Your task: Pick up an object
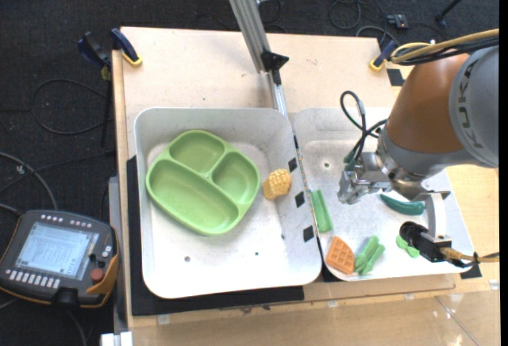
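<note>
Leftward, a green divided plate (203,182) and corn piece (276,183) fill one bin, while rightward the claw (350,190), its grip unclear, hovers above a waffle (341,255) and bean pod (368,254), probably light, rigid, graspable across its narrow sides.

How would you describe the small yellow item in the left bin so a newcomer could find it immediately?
Start at the left white bin, which holds a large green divided plate. Just beside the plate's right edge, near the wall shared with the right bin, lies a toy corn cob. It is the only yellow, bumpy-textured piece; the orange waffle and green pieces lie in the other bin.
</note>
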{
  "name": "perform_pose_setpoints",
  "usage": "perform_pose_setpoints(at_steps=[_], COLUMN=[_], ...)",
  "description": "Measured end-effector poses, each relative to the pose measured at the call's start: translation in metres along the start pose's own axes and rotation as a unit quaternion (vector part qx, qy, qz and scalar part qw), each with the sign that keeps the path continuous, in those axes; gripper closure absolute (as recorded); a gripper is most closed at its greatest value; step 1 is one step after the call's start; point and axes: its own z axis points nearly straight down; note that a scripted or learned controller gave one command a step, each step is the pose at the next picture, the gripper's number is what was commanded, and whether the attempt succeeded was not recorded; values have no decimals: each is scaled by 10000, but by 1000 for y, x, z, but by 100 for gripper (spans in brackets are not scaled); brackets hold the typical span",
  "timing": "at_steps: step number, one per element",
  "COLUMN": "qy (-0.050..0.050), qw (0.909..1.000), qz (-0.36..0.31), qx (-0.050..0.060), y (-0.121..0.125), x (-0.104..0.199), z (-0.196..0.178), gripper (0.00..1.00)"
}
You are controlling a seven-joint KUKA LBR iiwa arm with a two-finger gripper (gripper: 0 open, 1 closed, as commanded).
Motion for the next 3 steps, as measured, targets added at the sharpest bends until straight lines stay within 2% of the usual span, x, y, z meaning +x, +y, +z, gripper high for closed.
perform_pose_setpoints(at_steps=[1,2,3], qy=[-10,-4,-5], qw=[10000,10000,10000], qz=[31,10,3], qx=[2,-22,-31], y=[-7,-5,-4], x=[-47,-44,-44], z=[41,39,29], gripper=[100,0,100])
